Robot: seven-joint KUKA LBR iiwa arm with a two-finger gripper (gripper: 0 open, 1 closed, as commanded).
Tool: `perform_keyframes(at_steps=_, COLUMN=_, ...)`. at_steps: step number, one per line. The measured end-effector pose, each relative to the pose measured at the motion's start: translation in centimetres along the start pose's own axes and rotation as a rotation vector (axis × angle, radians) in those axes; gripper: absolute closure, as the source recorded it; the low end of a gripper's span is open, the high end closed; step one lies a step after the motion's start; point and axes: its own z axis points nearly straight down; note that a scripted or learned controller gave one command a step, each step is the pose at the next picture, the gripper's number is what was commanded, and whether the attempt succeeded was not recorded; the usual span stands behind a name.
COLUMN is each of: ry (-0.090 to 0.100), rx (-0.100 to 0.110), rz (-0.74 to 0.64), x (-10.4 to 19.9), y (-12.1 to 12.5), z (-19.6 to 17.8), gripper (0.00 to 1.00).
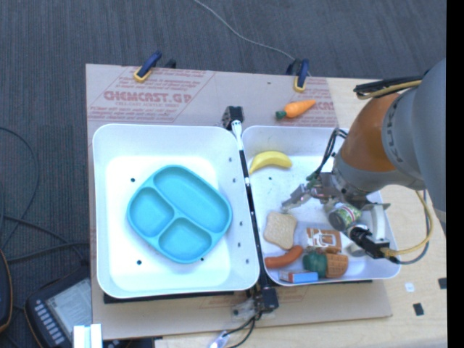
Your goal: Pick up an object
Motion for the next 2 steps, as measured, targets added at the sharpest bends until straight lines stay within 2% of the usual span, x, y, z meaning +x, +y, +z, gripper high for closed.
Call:
perform_keyframes(at_steps=1, ry=-0.003, rx=-0.008, rz=0.001, x=1.8, y=-4.1, z=-0.1, gripper=0.00)
perform_keyframes(at_steps=2, ry=-0.002, rx=-0.008, rz=0.002, x=1.8, y=-4.1, z=-1.1, gripper=1.00)
